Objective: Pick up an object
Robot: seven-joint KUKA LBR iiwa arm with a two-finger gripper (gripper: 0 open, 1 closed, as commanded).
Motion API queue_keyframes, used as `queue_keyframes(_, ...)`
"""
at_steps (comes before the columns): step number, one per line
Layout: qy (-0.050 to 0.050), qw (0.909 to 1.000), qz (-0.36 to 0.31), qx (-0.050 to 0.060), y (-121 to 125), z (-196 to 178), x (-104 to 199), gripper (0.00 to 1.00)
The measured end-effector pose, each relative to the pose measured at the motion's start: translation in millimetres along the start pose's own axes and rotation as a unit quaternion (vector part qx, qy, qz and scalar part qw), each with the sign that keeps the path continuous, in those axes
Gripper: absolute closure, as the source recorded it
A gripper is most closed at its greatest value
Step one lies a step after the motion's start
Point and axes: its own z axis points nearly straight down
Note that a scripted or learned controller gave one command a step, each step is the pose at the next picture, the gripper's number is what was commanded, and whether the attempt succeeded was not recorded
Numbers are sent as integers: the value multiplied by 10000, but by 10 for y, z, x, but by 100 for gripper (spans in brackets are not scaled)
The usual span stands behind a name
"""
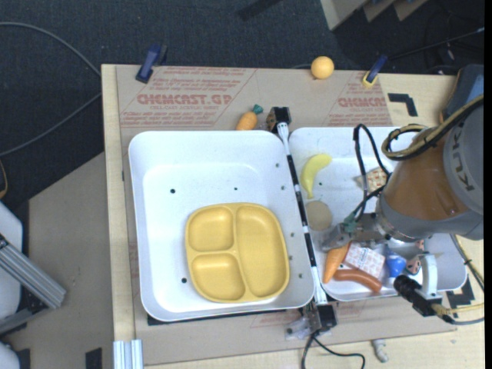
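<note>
Claw (347, 235) reaching down into right bin (338, 138) over the clutter at its near end; cannot tell its state, wrist and orange band hiding it. Carrot (333, 264), sausage (355, 280) and white packet (366, 260) crowding together just beside the claw, partly cut off by the arm; banana (314, 169) and round tan piece (319, 215) lying clear further back. Left bin (154, 160) carrying yellow divided plate (237, 250), bare floor showing along its far wall.

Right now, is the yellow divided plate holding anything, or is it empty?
Empty. The yellow divided plate lies flat in the left bin, all three compartments showing bare yellow surface.
</note>
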Motion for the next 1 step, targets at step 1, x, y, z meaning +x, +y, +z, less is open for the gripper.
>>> queue_keyframes(1, 2, 10000, -2, -3, -62, 0, 9, 0)
